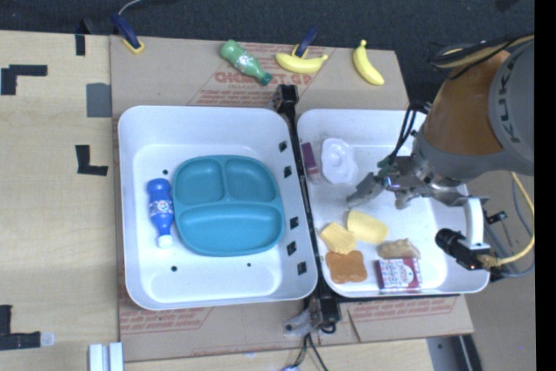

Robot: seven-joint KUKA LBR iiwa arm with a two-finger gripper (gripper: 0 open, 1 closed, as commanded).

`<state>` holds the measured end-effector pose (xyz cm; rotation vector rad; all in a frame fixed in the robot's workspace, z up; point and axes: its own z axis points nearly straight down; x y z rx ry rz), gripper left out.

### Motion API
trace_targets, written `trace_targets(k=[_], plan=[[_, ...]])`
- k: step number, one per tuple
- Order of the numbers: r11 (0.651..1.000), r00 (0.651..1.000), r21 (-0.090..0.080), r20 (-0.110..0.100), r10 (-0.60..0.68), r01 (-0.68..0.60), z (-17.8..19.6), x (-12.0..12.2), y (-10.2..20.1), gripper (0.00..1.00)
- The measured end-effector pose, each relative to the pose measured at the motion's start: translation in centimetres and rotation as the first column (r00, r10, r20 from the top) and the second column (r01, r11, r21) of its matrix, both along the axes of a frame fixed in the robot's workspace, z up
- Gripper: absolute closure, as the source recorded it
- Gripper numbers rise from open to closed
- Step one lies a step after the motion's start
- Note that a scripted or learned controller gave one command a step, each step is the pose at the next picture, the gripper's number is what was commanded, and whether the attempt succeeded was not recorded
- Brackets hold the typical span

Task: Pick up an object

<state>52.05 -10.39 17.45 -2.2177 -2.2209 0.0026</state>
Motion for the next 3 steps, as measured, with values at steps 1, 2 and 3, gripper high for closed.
trace_targets(k=[1, 2, 3], plan=[[1.0, 1.0, 0.0, 0.003, -0.001, 0.001, -7.4, -0.4, 0.3, 0.0], [1.0, 1.0, -0.001, 0.006, 0.0, 0.0, -8.8, 4.5, 0.5, 0.0], [1.0, 1.0, -0.003, 0.009, -0.001, 0.002, -8.8, -0.5, -0.7, 0.0]])
